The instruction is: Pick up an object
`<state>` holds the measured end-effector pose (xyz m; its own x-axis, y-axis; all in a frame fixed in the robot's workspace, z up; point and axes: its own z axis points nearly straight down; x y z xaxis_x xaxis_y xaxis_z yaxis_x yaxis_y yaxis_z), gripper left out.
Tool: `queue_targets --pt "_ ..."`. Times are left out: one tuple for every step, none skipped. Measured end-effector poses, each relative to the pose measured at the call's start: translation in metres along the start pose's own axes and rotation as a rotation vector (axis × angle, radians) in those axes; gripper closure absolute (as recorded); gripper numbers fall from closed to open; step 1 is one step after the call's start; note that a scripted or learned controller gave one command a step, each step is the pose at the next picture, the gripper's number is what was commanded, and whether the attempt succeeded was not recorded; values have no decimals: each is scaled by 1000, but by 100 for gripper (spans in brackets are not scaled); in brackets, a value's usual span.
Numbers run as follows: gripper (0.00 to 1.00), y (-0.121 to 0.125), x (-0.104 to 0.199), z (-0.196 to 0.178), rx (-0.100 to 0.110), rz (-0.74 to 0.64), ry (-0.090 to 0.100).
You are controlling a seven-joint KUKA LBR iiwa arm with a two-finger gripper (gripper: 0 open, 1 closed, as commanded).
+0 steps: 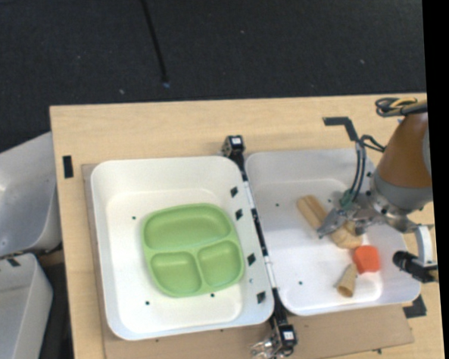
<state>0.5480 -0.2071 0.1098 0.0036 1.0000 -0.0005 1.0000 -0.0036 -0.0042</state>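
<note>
In the right bin [292, 285], near the desk's right edge, the gripper [339, 222] hangs low with fingers spread over a tan block [347, 237]; centre and close squarely, avoiding the orange piece [367, 259].

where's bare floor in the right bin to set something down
Free: the right bin floor's left part, between the shared divider and the tan block, and its far strip. Crowded: the right side, where the gripper, orange piece and tan cone cluster.
</note>
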Motion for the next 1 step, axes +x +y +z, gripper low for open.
queue_targets --pt "100 2 -1 -15 -9 4 -1"
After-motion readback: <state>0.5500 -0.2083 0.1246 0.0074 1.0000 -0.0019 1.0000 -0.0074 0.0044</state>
